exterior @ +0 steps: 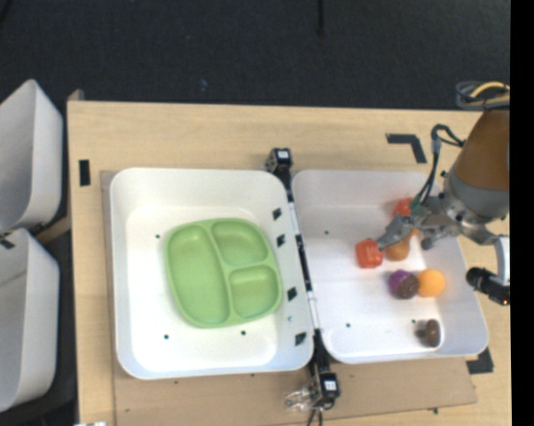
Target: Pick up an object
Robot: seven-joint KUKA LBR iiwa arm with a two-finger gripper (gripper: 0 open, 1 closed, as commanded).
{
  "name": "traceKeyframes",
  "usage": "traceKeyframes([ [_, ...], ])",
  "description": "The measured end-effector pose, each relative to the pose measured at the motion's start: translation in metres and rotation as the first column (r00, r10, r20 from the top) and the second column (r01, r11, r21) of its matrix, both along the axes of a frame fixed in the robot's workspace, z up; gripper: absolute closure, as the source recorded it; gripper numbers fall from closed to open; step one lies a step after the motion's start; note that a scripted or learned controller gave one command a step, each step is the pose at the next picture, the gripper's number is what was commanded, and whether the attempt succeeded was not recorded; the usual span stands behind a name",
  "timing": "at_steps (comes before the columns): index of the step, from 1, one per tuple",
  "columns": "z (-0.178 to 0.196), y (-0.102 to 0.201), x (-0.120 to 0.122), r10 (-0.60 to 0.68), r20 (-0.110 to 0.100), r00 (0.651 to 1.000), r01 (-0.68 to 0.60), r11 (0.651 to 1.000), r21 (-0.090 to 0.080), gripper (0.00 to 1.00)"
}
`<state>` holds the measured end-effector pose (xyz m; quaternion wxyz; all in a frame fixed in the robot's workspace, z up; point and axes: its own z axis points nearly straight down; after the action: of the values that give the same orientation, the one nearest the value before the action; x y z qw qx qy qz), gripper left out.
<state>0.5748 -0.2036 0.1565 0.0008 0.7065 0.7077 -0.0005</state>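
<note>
My gripper hangs over the upper right part of the right bin, under the grey wrist with its orange band. Its two grey fingers stand spread apart, open. A tan-orange piece lies just below the left finger, touching or nearly touching it. A red block sits to the left of that piece. A small red object lies just above the fingers. Lower down are a purple piece, an orange ball and a brown object.
The left bin holds a green divided plate. A black-clipped ridge separates the two bins. White containers stand off the bench at the far left.
</note>
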Motion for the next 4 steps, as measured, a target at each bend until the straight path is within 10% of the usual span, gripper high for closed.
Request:
traceKeyframes([
  [1, -0.049, -0.002, 0.001, -0.002, 0.003, 1.0, 0.002, 1.0, -0.001, 0.0],
  [2, -0.039, -0.003, 0.001, -0.004, 0.004, 1.0, 0.004, 1.0, -0.001, 1.0],
  [4, 0.056, -0.008, 0.015, 0.001, 0.002, 1.0, -0.001, 1.0, 0.0, 1.0],
])
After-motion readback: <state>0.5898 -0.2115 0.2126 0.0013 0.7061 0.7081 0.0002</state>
